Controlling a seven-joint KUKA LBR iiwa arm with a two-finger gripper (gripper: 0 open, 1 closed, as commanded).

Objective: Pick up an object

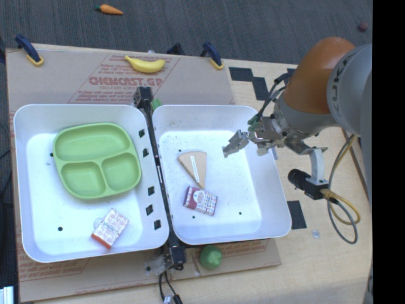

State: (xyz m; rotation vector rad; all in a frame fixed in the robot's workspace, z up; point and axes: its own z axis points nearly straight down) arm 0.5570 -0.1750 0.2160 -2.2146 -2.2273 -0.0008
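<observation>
Dark grey carpet lies behind the worktop [316, 258], and a brown cardboard sheet [183, 75] covers most of it. Two white bins sit side by side on the cardboard.

The tool [235, 144] hangs over the right bin [253, 214], near its right wall. It points left and down a little. It is too small and too dark here to tell if it is open or closed. Nothing can be seen in it, and it does not seem to touch any object.

The step looks like the reach, so the pick has not started yet. Next, the tool likely needs to go left and down to one object and then close on it.

The nearest thing is a tan wedge [193, 165], like a slice of cheese, just left of the tool on the bin floor. Just below the wedge lies a small red and white packet [200, 201]. The wedge is flat and thin, so it may be hard to grab.

Farther out, the left bin [25, 170] holds a green tray [96, 160] with three parts, and a small red and white box [109, 227] near the front. A yellow banana [145, 63] lies on the cardboard behind the bins. A green ball [211, 256] sits in front of the right bin. A small carrot [111, 9] lies on the carpet, far away
</observation>
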